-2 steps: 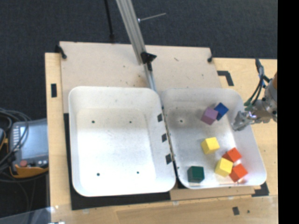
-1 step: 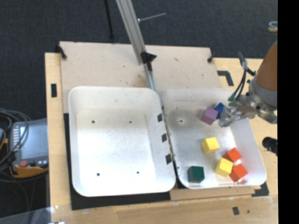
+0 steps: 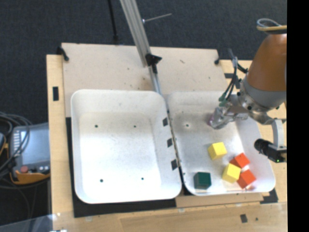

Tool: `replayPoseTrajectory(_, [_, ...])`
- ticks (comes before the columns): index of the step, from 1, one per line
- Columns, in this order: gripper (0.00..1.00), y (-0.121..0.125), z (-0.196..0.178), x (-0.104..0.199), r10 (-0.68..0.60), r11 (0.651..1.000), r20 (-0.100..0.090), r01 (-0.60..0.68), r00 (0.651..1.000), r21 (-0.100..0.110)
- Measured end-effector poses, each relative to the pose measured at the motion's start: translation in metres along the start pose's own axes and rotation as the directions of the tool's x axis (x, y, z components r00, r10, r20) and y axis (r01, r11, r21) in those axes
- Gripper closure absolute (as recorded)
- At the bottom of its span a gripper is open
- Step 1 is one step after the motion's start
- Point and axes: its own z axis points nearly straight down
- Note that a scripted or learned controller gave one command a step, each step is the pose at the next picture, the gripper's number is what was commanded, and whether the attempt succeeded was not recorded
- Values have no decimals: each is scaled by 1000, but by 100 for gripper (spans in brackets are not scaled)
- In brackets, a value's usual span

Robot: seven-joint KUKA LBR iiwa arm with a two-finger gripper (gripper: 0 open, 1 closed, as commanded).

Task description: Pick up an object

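Observation:
In the right bin (image 3: 193,111) lie several small blocks. A yellow block (image 3: 217,150) sits mid-bin, a second yellow block (image 3: 231,173) lies nearer the front, two orange-red blocks (image 3: 241,160) (image 3: 247,178) lie beside it, and a dark green block (image 3: 203,180) rests at the front left. My gripper (image 3: 217,120) hangs over the bin's back right part, above and behind the first yellow block, apart from all the blocks. Nothing shows between its fingers.
The left bin (image 3: 120,144) stands beside the right one, with a dividing rim between them. A slanted metal rail (image 3: 137,30) crosses the back of the bench. A grey box with cables (image 3: 26,151) sits off the bench at the left.

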Motion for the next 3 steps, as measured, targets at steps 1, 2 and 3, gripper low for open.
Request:
replayPoseTrajectory(1, [100, 13, 15, 54, 1, 1000, -1, -1, 1000, 7])
replayPoseTrajectory(2, [100, 17, 25, 107, 1, 1000, -2, -1, 1000, 8])
replayPoseTrajectory(3, [100, 39, 30, 165, -1, 1000, -2, 1, 1000, 5])
